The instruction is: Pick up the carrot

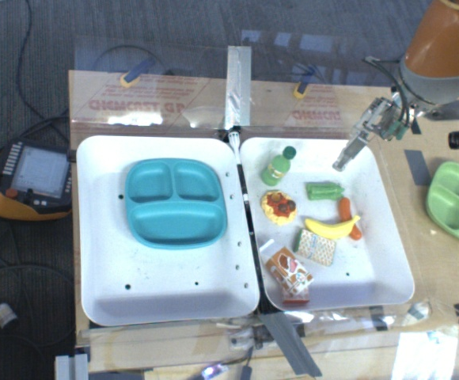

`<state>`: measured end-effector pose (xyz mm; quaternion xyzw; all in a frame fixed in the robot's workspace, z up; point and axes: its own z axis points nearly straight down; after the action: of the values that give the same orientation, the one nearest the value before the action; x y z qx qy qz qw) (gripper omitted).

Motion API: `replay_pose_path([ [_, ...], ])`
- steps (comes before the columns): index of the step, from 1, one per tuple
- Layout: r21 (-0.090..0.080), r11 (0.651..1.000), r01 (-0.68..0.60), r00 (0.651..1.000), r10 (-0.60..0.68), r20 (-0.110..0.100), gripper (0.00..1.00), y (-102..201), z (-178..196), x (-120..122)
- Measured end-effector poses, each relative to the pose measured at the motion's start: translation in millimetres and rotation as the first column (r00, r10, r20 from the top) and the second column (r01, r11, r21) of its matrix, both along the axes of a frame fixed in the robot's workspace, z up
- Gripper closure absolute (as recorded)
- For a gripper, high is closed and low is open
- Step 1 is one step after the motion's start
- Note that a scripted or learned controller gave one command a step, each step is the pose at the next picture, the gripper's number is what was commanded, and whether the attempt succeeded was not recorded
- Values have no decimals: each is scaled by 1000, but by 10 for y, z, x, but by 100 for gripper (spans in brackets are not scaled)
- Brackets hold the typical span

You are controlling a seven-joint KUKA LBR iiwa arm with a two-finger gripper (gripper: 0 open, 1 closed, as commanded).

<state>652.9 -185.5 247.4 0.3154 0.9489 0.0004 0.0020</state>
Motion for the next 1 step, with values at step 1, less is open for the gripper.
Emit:
replay_pose_path([
  [1,-1,951,-309,951,309,-2,0,329,-614,3],
])
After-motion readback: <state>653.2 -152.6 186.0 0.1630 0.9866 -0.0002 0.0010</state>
